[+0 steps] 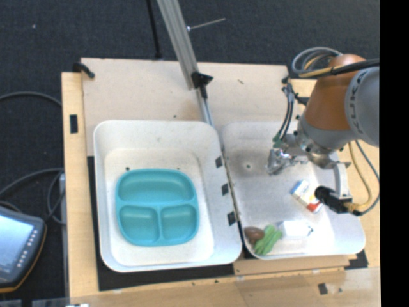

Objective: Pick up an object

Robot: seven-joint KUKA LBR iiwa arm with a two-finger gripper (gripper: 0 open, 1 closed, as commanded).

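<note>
Arm over the right bin, objects lying toward its near edge.

The gripper [276, 164] hangs over the upper middle of the right bin [255, 190]; whether it is wide or narrow cannot be told, and nothing shows in it. Apart from it, lower right, lies a small white, blue and red item [304, 194]. Farther down, near the bin's front edge, lie a white object [295, 228], a green piece [271, 238] and a brown one [254, 234]. A teal divided plate [156, 206] sits in the left bin [108, 146].
</note>
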